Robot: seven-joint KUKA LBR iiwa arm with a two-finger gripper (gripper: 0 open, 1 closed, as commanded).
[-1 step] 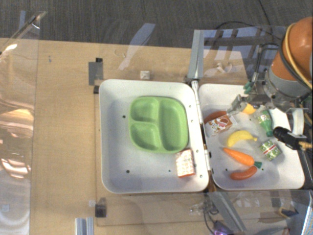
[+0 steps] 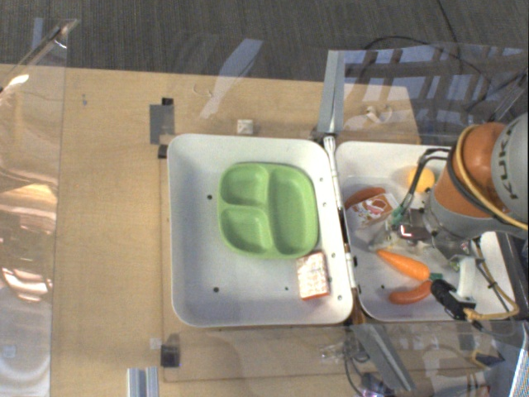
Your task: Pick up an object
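My gripper point(image 2: 402, 231) hangs low over the right bin point(image 2: 364, 160), just below the grey and orange wrist. Right under it lies an orange carrot point(image 2: 403, 264). A red sausage point(image 2: 409, 294) rests in front of the carrot. A red and white packet point(image 2: 369, 205) lies to the gripper's left, and a yellow item point(image 2: 416, 177) shows behind it, partly hidden by cables. I see nothing held between the fingers.
The left bin point(image 2: 194, 246) holds a green divided plate point(image 2: 269, 210) and a small red and white packet point(image 2: 312, 275) near its front right corner. A metal post point(image 2: 331, 98) stands behind the wall between the bins. Cables trail off the wrist at the right.
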